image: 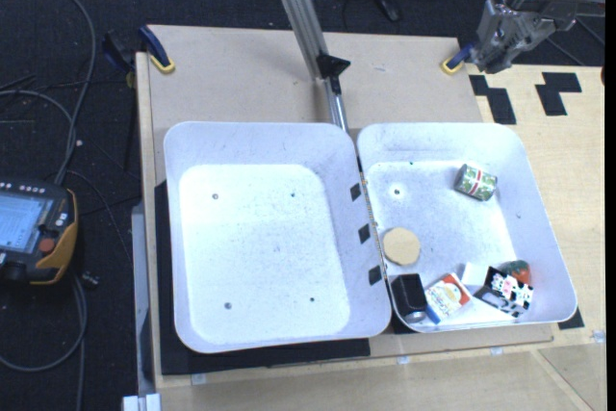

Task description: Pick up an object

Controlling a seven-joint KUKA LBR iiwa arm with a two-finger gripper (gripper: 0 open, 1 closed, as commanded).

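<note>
Counter [250, 82] carried two white bins. Gripper [498, 48] hovered beyond the right bin [539, 207]; jaws' state indiscernible. Nearest object, green can [475, 181], lay below it, toward the camera.

The robot arm entered at the upper right corner of the camera view, raised high above the bench. Its gripper [498, 48] pointed down and leftward, hanging beyond the far edge of both bins.
</note>
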